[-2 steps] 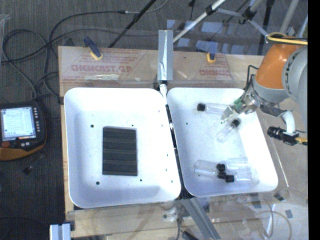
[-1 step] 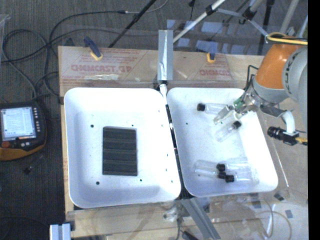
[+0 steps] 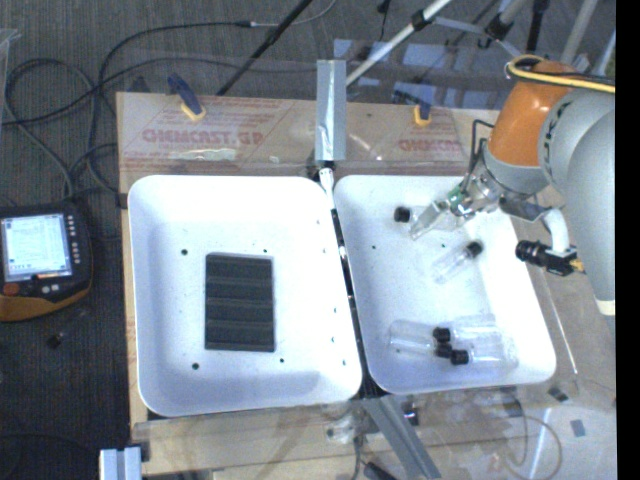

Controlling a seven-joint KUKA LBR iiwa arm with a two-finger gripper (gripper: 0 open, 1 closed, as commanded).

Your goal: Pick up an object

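Clear vials w/ black caps in the right bin (image 3: 372, 298) — light, slick, prob. brittle plastic or glass.

Gripper (image 3: 462, 204) hangs over the right bin's far side, a clear vial (image 3: 430, 218) just at its tip — can't tell if it is actually held. A loose black cap (image 3: 402, 213) lies a bit left of that, another vial (image 3: 455, 260) sits mid-bin, and a cluster of vials (image 3: 450, 340) lies along the near wall. Left of this bin, the left bin (image 3: 160, 228) holds a black ribbed block (image 3: 240, 302). Judgement: round and see-through, so they'll roll and slip — pinch across the body near the cap, gently.
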